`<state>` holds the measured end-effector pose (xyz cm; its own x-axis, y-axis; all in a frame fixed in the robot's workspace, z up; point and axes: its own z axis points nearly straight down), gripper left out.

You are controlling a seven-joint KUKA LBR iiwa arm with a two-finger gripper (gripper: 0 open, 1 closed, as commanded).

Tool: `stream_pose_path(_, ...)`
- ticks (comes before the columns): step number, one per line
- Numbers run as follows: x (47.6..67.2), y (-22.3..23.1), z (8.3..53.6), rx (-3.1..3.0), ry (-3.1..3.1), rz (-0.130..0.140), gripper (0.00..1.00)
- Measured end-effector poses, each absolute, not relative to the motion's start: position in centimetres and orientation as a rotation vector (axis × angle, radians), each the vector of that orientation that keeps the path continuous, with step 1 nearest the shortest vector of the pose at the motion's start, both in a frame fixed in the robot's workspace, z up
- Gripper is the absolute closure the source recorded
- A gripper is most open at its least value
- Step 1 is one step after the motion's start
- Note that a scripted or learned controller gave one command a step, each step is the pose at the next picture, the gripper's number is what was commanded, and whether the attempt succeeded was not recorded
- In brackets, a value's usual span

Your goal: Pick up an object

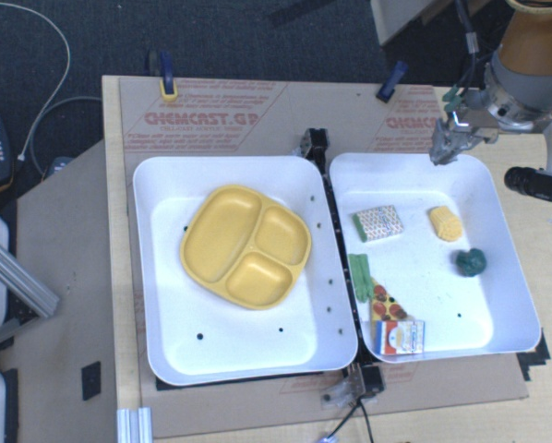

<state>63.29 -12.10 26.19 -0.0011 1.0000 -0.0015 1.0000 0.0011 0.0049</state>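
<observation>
Counter (pixel 119 275): tan board surface printed with red lettering at the far edge, carrying two shallow white bins side by side.

Left bin (pixel 156 201): holds one yellow divided plate (pixel 246 246) with three compartments, lying flat and turned at an angle, near the bin's middle. Small dark dots mark the bin floor around it.

Right bin (pixel 507 275): holds five loose items.
- Patterned packet (pixel 378 222), pale with a fine speckled print, in the far left part of the bin.
- Yellow corn-like piece (pixel 446 222), to the right of the packet and apart from it.
- Dark green round object (pixel 471 262), nearer than the yellow piece, close to the right wall.
- Green strip (pixel 360 277), lying lengthwise along the left wall.
- Colourful carton (pixel 393 323), red, yellow and blue print, just nearer than the green strip, in the near left corner; whether the two touch cannot be told.

Arm: grey with an orange band, reaching in from the upper right. Gripper (pixel 445 148) sits over the far rim of the right bin, toward its right corner, well apart from every item. The fingers point down and look close together, but whether they are spread or closed cannot be told; nothing is seen between them.

Fixtures: blue and yellow clamp (pixel 167 77) at the board's far left edge; black clip (pixel 314 142) between the bins at their far ends.
</observation>
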Motion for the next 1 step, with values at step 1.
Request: stream_pose_path(1, 62.15, -7.18, 26.64, 2.218, 2.228, 0.000, 1.00)
